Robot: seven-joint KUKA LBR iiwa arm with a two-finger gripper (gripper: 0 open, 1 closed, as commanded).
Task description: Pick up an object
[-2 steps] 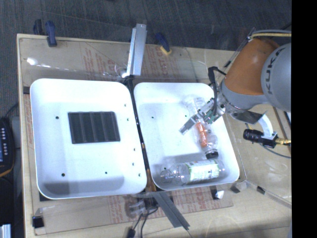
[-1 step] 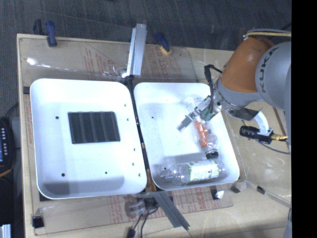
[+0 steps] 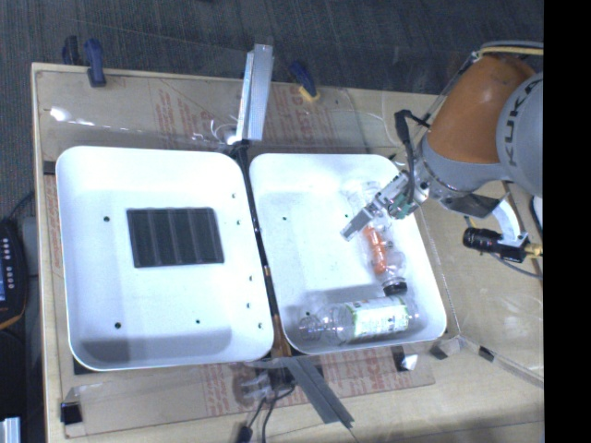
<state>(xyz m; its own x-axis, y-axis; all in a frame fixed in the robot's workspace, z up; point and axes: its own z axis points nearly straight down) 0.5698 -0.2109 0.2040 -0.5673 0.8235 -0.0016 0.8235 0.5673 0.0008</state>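
Setting: robotics lab | evidence: KUKA arm at bench; two white bins, clamps; dark carpet

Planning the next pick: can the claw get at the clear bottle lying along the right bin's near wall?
Probably yes: the clear bottle lies uncovered, and the claw hovers in the same bin.

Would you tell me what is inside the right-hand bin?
The right bin holds a clear plastic bottle along its near edge and an orange-filled clear item; the gripper covers its upper end.
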